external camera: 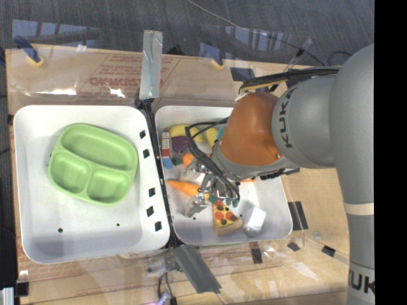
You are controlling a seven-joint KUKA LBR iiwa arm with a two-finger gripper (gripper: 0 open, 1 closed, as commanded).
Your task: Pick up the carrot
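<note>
While a green tray fills the left bin, the carrot lies in the right bin.

My arm covers much of the right bin — I can't make out the small toys underneath.

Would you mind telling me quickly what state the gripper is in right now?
Gripper: low in the right white bin, right beside the orange tapered carrot; whether it is open, closed or holding anything cannot be told.
</note>
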